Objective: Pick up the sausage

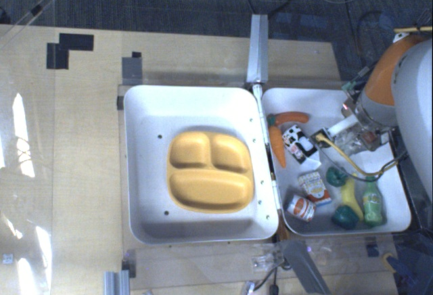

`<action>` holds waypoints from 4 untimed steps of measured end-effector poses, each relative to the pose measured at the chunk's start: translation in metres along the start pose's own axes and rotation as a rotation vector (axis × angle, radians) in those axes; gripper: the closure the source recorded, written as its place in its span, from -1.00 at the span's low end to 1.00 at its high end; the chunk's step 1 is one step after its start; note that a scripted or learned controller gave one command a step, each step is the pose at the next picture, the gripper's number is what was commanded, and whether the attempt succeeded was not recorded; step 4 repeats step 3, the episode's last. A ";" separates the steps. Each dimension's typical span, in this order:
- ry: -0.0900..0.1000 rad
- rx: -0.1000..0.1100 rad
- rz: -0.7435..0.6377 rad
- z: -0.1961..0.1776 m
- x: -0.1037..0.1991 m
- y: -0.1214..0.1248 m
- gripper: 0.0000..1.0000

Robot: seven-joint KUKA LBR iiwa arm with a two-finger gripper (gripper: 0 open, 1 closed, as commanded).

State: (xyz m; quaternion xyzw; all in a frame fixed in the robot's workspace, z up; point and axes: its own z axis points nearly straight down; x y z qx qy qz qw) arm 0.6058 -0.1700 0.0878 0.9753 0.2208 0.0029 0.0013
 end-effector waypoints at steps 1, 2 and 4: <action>-0.001 0.003 -0.033 -0.030 0.053 -0.030 1.00; -0.002 0.001 0.230 0.002 0.013 0.045 1.00; 0.000 0.003 0.235 0.001 0.048 -0.011 1.00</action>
